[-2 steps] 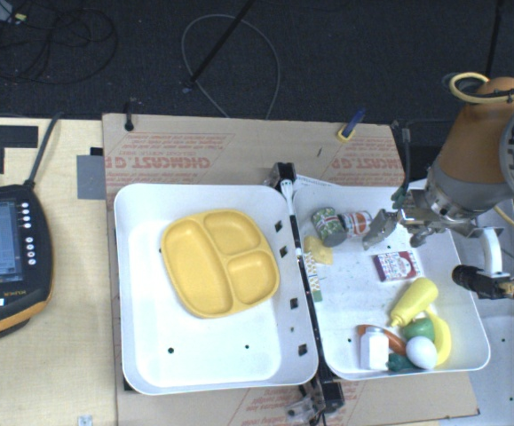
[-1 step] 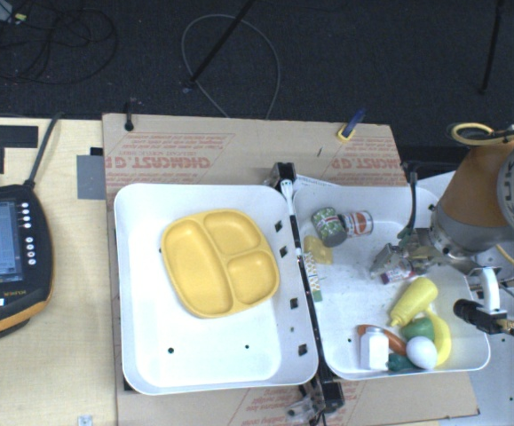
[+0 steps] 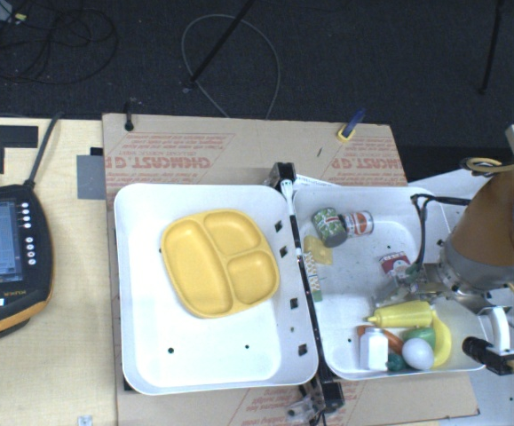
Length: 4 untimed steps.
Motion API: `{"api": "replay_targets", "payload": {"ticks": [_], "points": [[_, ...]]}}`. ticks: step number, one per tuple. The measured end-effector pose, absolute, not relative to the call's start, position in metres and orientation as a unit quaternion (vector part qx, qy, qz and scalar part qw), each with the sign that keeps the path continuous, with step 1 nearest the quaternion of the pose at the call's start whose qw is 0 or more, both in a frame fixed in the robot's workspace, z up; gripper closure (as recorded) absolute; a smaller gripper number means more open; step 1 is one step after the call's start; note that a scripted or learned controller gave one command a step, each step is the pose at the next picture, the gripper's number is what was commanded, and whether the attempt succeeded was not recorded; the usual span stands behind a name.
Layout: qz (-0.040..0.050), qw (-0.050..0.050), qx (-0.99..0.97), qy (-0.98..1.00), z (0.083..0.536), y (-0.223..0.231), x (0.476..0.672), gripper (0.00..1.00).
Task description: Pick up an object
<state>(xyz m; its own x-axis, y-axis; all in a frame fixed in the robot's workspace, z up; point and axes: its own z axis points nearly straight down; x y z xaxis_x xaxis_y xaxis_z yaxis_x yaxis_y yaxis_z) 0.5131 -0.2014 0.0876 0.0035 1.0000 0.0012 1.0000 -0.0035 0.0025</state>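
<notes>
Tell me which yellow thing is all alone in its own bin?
The yellow divided plate sits by itself in the left bin. The yellow bottle and the banana are crowded among other toys in the right bin.

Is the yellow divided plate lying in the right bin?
No, the yellow divided plate lies in the left bin, apart from the toys in the right bin.

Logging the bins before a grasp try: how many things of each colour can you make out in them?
Yellow: 3, plate, bottle, banana
Green: 1, can
White: 1, egg
Total: 5; the rest is too cluttered to tell.
</notes>
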Motion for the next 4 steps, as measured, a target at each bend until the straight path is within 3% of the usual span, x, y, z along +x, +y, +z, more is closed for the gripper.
{"api": "replay_targets", "payload": {"ticks": [1, 2, 3, 4], "points": [[0.0022, 0.004, 0.708, 0.706, 0.088, -0.154, 0.478, 0.0], [0.003, 0.009, 0.706, 0.708, 0.247, -0.197, 0.597, 0.0], [-0.0008, -0.002, 0.707, 0.707, 0.096, -0.213, 0.586, 0.0], [-0.0028, -0.007, 0.707, 0.707, 0.1, -0.213, 0.585, 1.0]]}}
